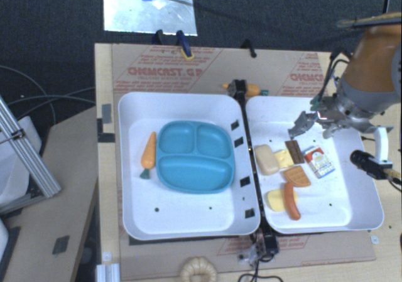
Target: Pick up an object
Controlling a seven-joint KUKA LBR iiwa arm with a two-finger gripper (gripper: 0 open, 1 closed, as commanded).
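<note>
The camera view looks down at a slant on two shallow, glossy white plastic bins side by side on a bench topped with printed brown cardboard (pixel 163 67). The grey arm with its orange band (pixel 374 61) reaches in from the right and ends in a metal two-finger pincer (pixel 304 124), hanging over the upper part of the right-hand bin (pixel 361 211); whether it is open or closed cannot be told, and nothing is visibly held in it. Just below the pincer lies a cluster of small toy foods: a dark brown rectangular bar (pixel 294 151), a pale cream rounded block (pixel 266 159) to its lower left, a flat yellow slice (pixel 284 159), a tan biscuit-shaped piece (pixel 297 177), a small printed red and white carton (pixel 320 162) to the lower right, and further below a smooth orange-red sausage (pixel 292 201) lying against a pale yellow lump (pixel 275 200). Bare white bin floor lies open directly under and above the pincer, and along the bin's lower right side. Well to the pincer's left, past the bins' meeting rims, the left-hand bin (pixel 188 221) holds a smooth blue oval plate with three compartments (pixel 195 155) and, beside its far edge, a slim orange plastic carrot (pixel 148 152).
</note>
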